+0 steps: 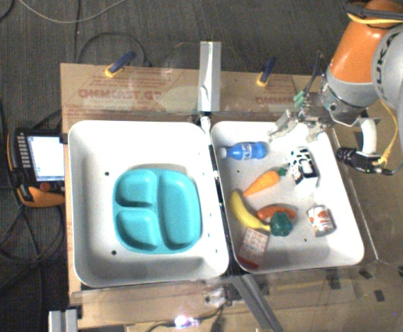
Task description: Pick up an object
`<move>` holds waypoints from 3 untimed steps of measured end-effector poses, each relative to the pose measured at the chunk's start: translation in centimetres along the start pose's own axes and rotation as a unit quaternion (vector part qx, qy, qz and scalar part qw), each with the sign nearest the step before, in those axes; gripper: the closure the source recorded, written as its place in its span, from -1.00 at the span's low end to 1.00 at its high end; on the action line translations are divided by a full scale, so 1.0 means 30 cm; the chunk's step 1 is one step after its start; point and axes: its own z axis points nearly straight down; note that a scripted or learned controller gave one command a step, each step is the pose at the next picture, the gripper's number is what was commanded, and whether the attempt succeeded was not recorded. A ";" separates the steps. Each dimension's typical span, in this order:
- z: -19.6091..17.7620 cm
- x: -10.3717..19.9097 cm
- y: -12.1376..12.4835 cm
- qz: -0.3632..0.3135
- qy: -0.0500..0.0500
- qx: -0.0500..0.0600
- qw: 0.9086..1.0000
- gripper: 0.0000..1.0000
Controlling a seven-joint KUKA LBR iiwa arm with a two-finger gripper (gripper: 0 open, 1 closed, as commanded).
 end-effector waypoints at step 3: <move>0.420 0.048 -0.307 -0.099 -0.003 -0.008 0.995 -1.00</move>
